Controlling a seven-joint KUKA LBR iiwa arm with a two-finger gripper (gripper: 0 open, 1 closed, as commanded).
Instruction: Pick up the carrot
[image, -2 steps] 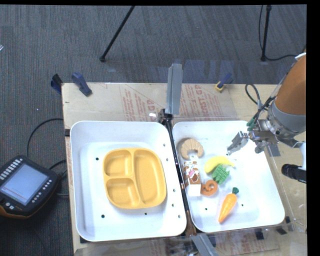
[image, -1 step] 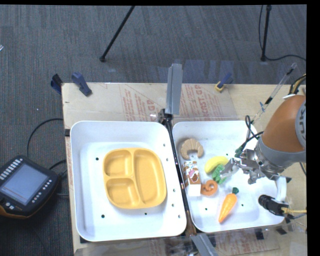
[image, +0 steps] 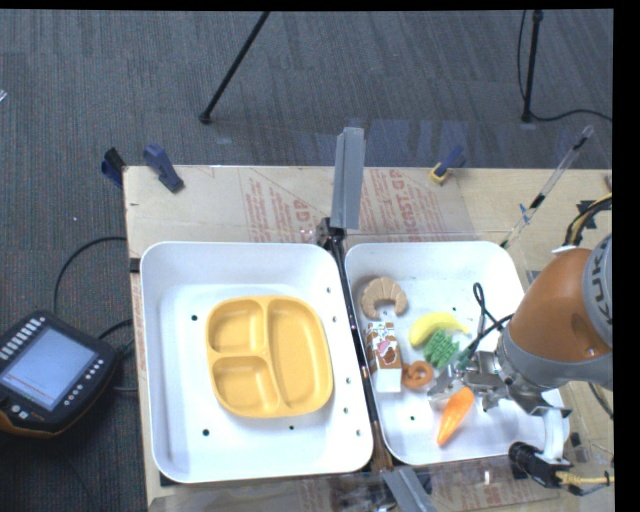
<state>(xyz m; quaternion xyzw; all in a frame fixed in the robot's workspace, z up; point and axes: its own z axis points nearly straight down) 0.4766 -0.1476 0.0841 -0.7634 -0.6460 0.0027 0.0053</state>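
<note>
The tapered orange plastic carrot (image: 455, 416) lies in the right white bin (image: 500, 262), long axis slanting, just below-left of the metal claw (image: 478, 378), whose opening I cannot tell

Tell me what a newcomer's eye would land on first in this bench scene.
First comes the bright yellow three-compartment plastic tray, alone in the middle of the left white bin. Next, the grey arm with its orange band reaching in from the right over the right white bin, its gripper just above the orange toy carrot. A cluster of toy foods lies beside it.
</note>
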